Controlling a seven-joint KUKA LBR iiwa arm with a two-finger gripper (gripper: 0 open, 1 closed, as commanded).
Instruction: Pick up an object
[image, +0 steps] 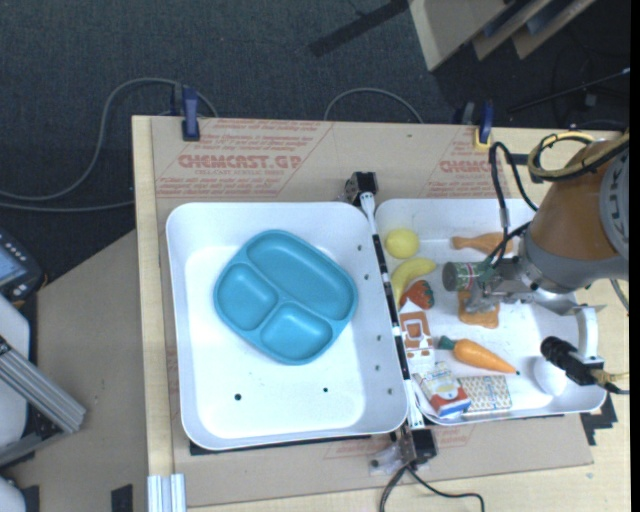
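The right bin (520, 212) holds several small items: a yellow lemon (401, 242), a banana (413, 270), a red strawberry (420, 294), a carrot (483, 356), a dark can (460, 275) lying on its side and a brown-orange piece (480, 319). My gripper (487, 296) hangs low in the middle of this bin, right next to the can and just above the brown-orange piece. The arm's wrist covers the spot where the gripper meets these items.
A blue divided plate (285, 295) lies in the left bin (200, 400). Near the right bin's front lie a white-orange box (415, 335), a red-blue carton (445, 393) and a patterned box (487, 393). An orange item (478, 241) lies at its back.
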